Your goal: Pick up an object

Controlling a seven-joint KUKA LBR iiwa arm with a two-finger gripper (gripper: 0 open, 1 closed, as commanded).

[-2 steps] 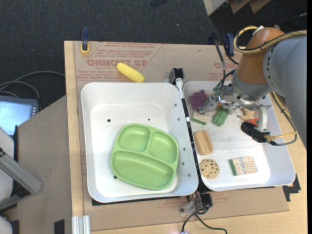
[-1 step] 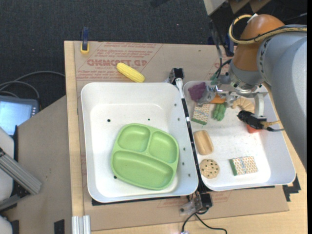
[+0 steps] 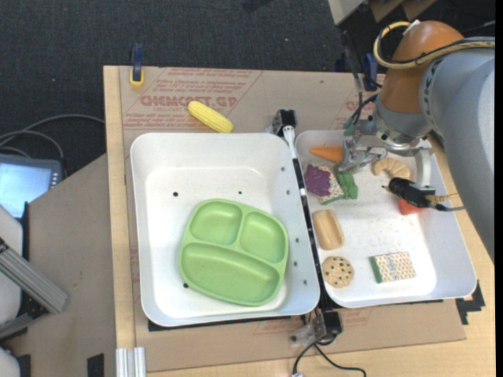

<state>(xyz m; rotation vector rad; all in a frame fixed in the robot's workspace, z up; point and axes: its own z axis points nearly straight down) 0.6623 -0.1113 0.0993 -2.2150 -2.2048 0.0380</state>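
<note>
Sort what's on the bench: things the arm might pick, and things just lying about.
Pick candidates, right bin: carrot, purple piece, bun, cookie, patterned block; pincer above them.

Lying about: green plate in left bin, corn on the board.

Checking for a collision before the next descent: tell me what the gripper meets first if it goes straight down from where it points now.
The gripper points down over the right bin's far end. It would probably meet the green toy beside the purple one; from this slanted view, depth is uncertain.
</note>
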